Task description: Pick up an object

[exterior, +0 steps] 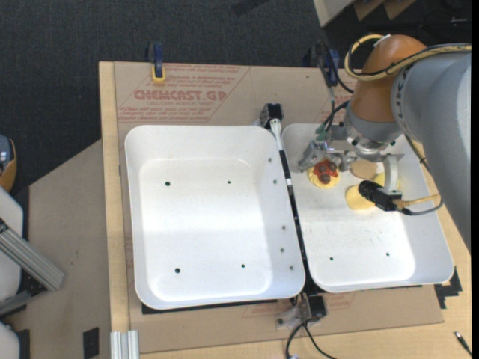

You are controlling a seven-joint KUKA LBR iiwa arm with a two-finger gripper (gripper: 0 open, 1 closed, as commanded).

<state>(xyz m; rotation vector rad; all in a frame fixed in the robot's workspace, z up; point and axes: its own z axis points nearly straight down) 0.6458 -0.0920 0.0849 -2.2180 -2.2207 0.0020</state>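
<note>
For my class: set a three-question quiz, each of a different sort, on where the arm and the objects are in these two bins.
1. True or false: the arm reaches over the right bin.
2. Which bin holds the red and yellow object? A) left B) right
3. Fill in: the pale yellow object lies to the ____ of the red and yellow one in the camera view.

Key: 1 true; 2 B; 3 right.

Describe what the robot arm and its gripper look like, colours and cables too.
The arm is smooth grey, with an orange band above the wrist. Yellow and dark cables loop around that band. The gripper is grey metal with small dark parts.
</note>
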